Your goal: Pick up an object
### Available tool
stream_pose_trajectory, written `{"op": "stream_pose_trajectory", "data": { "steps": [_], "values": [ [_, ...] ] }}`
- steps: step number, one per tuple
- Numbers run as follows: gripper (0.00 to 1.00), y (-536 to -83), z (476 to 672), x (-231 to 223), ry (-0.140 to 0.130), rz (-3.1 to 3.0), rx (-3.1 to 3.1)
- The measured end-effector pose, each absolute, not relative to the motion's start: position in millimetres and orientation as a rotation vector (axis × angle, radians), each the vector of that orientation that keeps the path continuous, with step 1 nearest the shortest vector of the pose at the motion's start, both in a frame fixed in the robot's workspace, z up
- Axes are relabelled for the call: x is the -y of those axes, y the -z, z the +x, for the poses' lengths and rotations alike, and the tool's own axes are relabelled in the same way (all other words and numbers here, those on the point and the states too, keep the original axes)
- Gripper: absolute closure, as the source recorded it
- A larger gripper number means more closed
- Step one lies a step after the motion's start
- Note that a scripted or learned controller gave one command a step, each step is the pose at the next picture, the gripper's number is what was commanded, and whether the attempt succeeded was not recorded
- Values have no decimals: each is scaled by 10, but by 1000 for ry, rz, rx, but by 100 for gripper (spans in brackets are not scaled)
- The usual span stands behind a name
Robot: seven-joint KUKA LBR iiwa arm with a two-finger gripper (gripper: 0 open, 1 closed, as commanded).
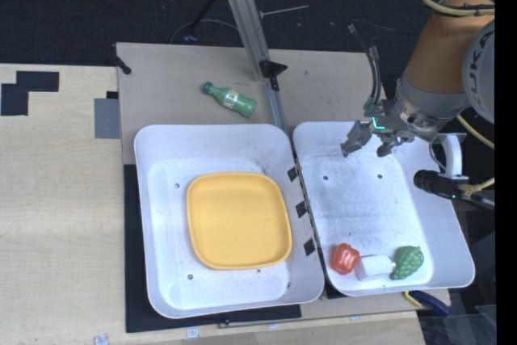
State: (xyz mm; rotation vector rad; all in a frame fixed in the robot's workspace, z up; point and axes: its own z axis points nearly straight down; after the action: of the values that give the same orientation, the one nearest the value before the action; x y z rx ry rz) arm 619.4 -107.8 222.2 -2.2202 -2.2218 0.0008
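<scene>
Below the pincer (371,144), along the near edge of the right bin (363,198), lie three small things in a row: a red pepper-like piece (345,258), a white block (375,267) touching it, and a green knobbly piece (408,262) at the block's other end. All three sit well apart from the pincer, which hangs over the far end of that same bin, its two dark fingers spread apart with nothing between them. A small teal light shows just above the fingers. Behind the pincer rises the grey arm with its orange band (448,40), with pale hoses looped around it.

Left of the pincer, past the rim where the two bins meet, the left bin (157,174) bears a yellow square plate (238,220) lying flat near its middle. Farther left and beyond the bins, a green bottle (229,98) lies on its side on the tan board, near a slanted metal rail (250,16) that stands behind the bins
</scene>
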Motion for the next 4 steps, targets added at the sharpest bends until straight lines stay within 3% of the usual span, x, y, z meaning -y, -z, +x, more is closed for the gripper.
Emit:
{"op": "stream_pose_trajectory", "data": {
  "steps": [1, 3, 4],
  "values": [
    [0, -2221, 6194, 1078, -1, -2220, 2222],
    [0, -1113, 6088, 944, -6, -2217, 2219],
    [0, -910, 6088, 938, -1, -2220, 2222]
  ]
}}
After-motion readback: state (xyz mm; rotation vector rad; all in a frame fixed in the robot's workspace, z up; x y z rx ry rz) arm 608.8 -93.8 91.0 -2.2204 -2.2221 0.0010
